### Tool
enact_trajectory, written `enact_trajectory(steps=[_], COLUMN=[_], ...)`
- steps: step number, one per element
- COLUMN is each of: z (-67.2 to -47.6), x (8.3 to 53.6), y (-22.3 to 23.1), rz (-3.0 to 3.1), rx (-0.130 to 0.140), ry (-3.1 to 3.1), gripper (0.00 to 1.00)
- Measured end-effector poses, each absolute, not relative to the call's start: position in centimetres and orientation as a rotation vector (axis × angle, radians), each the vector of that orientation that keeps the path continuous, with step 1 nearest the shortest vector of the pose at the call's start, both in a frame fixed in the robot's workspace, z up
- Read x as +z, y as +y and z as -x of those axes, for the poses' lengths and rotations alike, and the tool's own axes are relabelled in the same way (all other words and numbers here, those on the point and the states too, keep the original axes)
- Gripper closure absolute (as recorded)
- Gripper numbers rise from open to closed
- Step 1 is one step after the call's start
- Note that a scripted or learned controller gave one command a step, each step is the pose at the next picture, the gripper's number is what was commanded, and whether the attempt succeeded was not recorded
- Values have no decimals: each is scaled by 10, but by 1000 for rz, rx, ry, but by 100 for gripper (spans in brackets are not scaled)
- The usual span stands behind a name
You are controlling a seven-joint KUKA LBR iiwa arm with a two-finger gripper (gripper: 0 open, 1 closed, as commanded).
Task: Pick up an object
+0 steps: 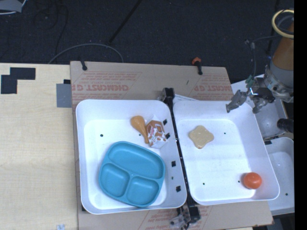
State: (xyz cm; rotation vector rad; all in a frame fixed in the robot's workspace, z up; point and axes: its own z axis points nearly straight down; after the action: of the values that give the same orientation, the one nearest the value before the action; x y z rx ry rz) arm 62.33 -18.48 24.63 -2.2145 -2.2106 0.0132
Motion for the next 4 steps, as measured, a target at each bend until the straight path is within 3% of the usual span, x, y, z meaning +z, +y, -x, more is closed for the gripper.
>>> enact_trajectory(steps=[1, 4], z=[-625, -624], x=[255, 94], y=[-185, -181], rz=[2219, 2219], rx=[2, 4], ry=[-2220, -2217], gripper=[0, 0])
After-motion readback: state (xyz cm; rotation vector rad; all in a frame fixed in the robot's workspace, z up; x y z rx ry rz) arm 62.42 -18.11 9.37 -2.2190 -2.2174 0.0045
